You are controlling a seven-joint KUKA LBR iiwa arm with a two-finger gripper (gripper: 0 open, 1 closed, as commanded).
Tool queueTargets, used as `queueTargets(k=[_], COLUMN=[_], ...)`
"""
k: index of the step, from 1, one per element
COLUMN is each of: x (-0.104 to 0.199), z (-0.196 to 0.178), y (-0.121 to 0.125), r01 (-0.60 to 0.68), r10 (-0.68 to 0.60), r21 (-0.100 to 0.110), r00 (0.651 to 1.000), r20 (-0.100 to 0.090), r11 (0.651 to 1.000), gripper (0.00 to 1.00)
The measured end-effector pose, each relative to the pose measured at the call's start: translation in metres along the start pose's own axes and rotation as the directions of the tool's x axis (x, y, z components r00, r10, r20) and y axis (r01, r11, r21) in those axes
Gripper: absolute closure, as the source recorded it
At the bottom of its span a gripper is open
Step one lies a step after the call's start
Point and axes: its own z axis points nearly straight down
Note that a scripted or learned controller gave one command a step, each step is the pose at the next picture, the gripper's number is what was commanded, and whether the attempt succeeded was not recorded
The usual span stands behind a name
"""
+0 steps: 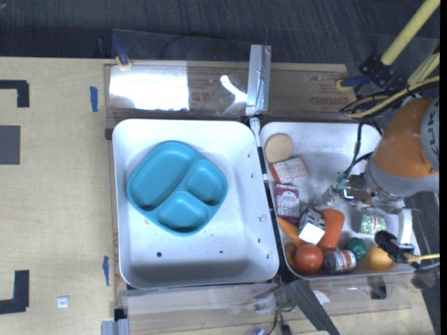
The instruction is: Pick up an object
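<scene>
The right bin point(314, 132) holds a heap of small items. Among them are a round tan piece point(278, 146), a small pale box point(290, 169), a dark red packet point(287, 201), an orange carrot point(286, 227), a white block point(311, 234), a red tomato point(307, 257), an orange-red cylinder point(333, 227), a small jar point(340, 260), a teal piece point(357, 248), a yellow-orange fruit point(378, 258) and a green-labelled can point(372, 222). My gripper point(323, 204) hangs low over the middle of this bin, just above the orange-red cylinder and the white block. I see nothing clearly held.
The left bin point(133, 257) carries a blue divided plate point(178, 185). The arm's orange band point(408, 145) and grey wrist point(374, 187) cover the right bin's right side. Cables and yellow bars point(412, 26) lie beyond the bins at upper right.
</scene>
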Motion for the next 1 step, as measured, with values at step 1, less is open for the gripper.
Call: queueTargets(k=[1], x=[-0.0006], z=[-0.0108], y=[0.0011], r01=[-0.003], r10=[0.003], r21=[-0.004], r00=[1.000], r20=[0.001], r11=[1.000], gripper=[1.00])
